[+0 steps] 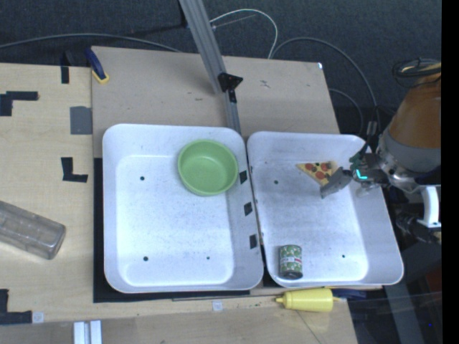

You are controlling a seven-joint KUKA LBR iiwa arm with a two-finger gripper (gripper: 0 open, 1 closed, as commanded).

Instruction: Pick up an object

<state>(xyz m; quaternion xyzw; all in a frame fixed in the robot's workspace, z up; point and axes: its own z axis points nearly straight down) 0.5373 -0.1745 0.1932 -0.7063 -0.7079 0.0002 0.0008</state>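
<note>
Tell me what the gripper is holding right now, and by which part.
It cannot be told. The gripper sits at the right bin's upper right, beside the triangular pizza-slice toy, touching or nearly touching its lower right edge; no object visibly sits between the fingers.

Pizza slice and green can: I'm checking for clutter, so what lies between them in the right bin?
Bare bin floor; the camera view shows nothing between the pizza slice and the green can.

You are looking at a robotics lab or test cell, not a home or a shop. Left of the gripper, two white bins sit on a plywood surface marked with black tape. Beyond it, loose cables trail over dark carpet and a metal pole slants up.
</note>
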